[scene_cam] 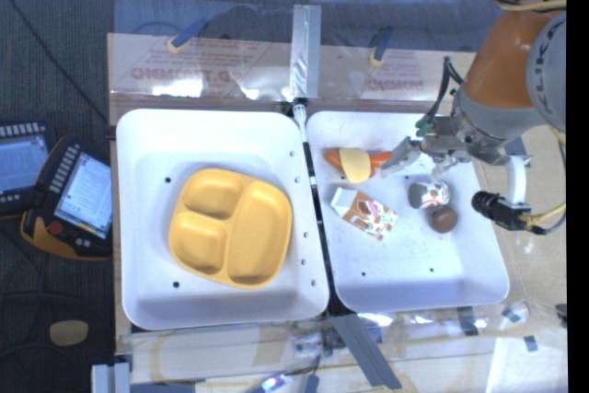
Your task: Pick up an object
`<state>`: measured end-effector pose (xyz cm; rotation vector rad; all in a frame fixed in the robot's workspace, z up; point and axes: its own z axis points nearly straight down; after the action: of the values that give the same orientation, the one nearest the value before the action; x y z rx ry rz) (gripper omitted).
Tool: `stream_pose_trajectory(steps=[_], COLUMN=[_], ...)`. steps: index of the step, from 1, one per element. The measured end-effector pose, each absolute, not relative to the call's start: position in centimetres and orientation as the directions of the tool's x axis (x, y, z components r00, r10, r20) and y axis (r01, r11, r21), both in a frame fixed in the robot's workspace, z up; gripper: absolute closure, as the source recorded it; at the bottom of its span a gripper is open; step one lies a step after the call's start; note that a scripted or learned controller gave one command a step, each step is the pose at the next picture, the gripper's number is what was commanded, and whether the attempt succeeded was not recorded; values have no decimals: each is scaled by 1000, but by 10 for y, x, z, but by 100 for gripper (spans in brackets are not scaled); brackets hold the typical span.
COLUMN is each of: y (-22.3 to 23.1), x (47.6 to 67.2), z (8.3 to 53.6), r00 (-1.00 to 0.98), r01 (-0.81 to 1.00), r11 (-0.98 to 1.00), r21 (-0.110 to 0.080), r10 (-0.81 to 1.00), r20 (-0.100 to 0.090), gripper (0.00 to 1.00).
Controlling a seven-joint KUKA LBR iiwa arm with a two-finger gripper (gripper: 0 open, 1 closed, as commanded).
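Arm [515,60] reaches into the right bin [479,285], gripper [425,163] spread open and holding nothing, just above a small silvery object [431,194], with a brown ball [444,219] beside it; yellow tray [230,225] sits in the left bin [138,198]

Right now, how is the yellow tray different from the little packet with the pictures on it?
The yellow tray is far bigger than the packet. The tray is one plain yellow colour with three hollows; the packet is white with brown and red patterns. The tray lies in the left bin, while the packet lies in the right bin among other small things. Both lie flat on a bin floor.
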<state>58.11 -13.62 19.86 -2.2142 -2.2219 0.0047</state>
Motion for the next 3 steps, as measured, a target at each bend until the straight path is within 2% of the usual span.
stream_pose_trajectory(steps=[1,2,3], y=[-167,-186,-198], x=[574,578,594], z=[124,120,113], r00=[-45,-71,-160], r01=[999,997,985], r11=[45,71,161], r21=[25,35,62], r10=[999,997,987], r20=[-9,-15,-21], gripper=[0,0,0])
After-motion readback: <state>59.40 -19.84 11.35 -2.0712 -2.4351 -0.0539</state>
